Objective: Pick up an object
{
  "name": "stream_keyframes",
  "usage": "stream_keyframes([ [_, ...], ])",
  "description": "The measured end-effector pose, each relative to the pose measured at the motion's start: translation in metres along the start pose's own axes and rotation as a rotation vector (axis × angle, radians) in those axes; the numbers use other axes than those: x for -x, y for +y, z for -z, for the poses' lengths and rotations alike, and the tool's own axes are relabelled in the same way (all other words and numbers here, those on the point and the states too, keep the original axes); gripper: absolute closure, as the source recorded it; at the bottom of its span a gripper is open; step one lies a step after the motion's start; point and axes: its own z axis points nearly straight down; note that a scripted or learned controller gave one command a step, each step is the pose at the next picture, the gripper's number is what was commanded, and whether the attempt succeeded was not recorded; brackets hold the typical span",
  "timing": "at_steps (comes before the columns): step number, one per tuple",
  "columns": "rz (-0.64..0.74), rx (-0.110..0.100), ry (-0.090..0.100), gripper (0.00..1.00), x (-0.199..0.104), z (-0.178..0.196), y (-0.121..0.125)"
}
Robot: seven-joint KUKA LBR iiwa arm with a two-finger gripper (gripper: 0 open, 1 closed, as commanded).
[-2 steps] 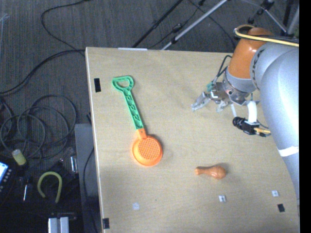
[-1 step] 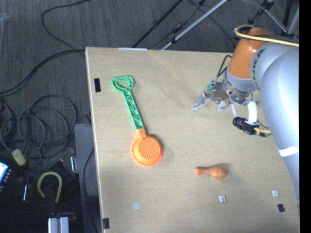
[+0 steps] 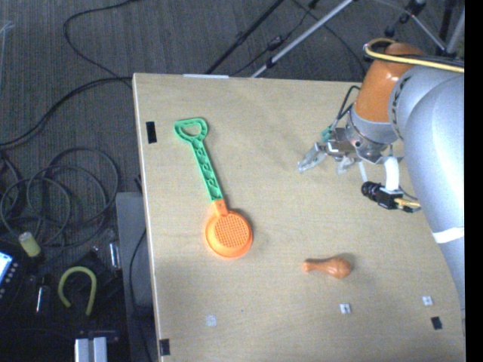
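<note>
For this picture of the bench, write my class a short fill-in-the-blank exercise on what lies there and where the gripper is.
1. The sieve has an orange head and a ____ handle.
2. The orange drumstick toy lies to the ____ of the sieve in the camera view.
3. The gripper is above the bench, holding ____.
4. The arm reaches in from the view's ____ side.

Missing words: green; right; nothing; right
</note>
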Motion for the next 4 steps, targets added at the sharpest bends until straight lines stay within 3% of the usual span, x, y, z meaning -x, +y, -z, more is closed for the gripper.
stream_keyframes([
  [3, 0.0, 0.0, 0.0, 0.0, 0.0, 0.0, 0.0],
  [4, 0.27, 0.002, -0.002, 0.0, 0.053, 0.001, 0.0],
])
